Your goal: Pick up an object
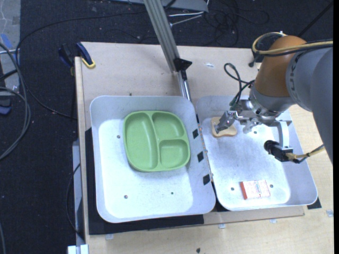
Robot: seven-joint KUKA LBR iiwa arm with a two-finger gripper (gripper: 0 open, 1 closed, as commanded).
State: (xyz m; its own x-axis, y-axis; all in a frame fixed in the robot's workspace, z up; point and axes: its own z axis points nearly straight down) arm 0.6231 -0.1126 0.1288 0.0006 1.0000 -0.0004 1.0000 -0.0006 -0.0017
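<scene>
Where the right bin [296, 192] meets its upper left rim, a tan, bread-shaped piece [224, 130] is touched by the gripper [226, 121]; its grasp cannot be told. A smooth green three-compartment tray [157, 141] is seen in the left bin [137, 200], and a small red-and-white packet [255, 189] lies well apart amid open speckled floor.

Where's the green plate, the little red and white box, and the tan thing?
green plate [140, 142], camera view, big left compartment
red and white box [255, 189], camera view, middle of top face
tan thing [224, 130], camera view, lower visible edge

Tray [157, 141] in left bin [106, 194]
</scene>
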